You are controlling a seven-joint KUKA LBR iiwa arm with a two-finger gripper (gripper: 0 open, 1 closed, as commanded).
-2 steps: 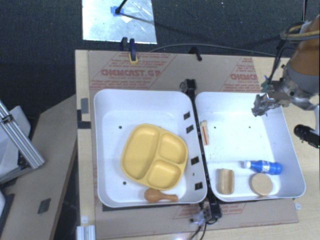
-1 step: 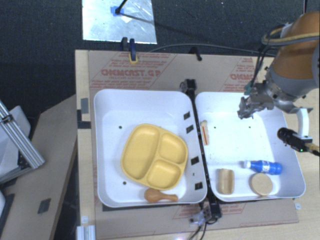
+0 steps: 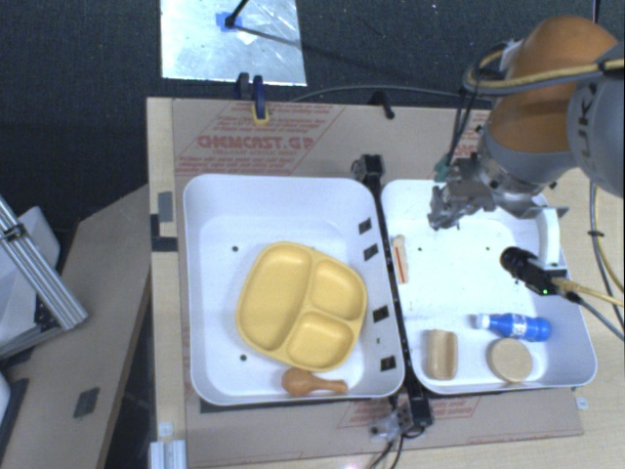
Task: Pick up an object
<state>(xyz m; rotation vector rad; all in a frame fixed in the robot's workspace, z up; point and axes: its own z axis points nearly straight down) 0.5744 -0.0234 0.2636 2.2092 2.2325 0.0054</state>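
My hand [image 3: 451, 208] hovers at the right bin's [image 3: 576, 360] back; I cannot tell its grip. At the front lies a blue bottle [image 3: 513, 326], probably light, stiff and slippery; I'd pinch across its middle.

bins [image 3: 293, 198]: white | divided plate [image 3: 301, 306]: pale yellow | spoon-like piece [image 3: 312, 383]: tan-orange | thin stick [image 3: 399, 259]: orange | bottle [image 3: 514, 325]: blue, white end | round disc [image 3: 511, 360]: beige | bread-like block [image 3: 440, 354]: light brown | arm [image 3: 557, 96]: grey, orange band | backdrop [image 3: 78, 57]: dark | board [image 3: 259, 135]: tan, red lettering
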